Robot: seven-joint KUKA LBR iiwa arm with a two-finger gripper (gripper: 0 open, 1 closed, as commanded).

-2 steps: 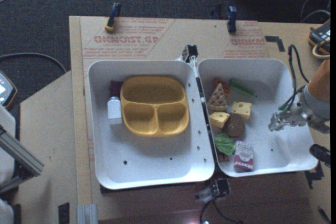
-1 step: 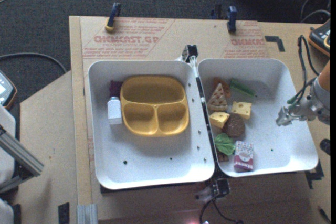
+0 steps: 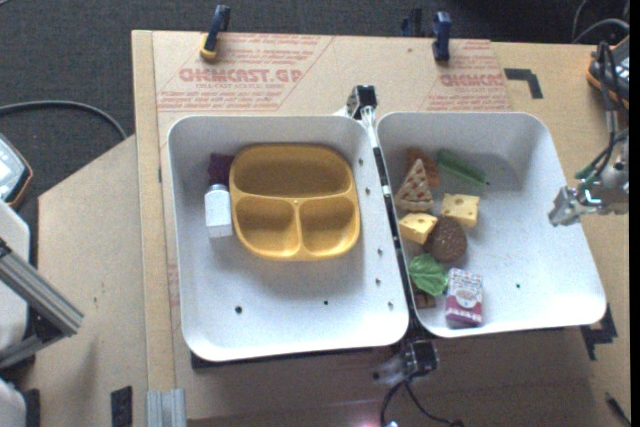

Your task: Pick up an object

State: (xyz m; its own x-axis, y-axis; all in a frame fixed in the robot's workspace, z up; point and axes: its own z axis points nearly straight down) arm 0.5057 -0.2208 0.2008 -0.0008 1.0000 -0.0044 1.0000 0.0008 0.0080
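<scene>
Hovering at the right white bin's [image 3: 560,155] right rim, fingers [image 3: 566,206] state indeterminate; yellow cheese wedge [image 3: 461,209] lies well left.

gripper [image 3: 566,208] at your far right.
it hangs low, tips pointing left; little of the arm shows.

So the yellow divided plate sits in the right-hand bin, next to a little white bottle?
Not quite. The camera view shows the yellow divided plate in the left bin, not the right. The little white bottle is indeed beside it.
</scene>
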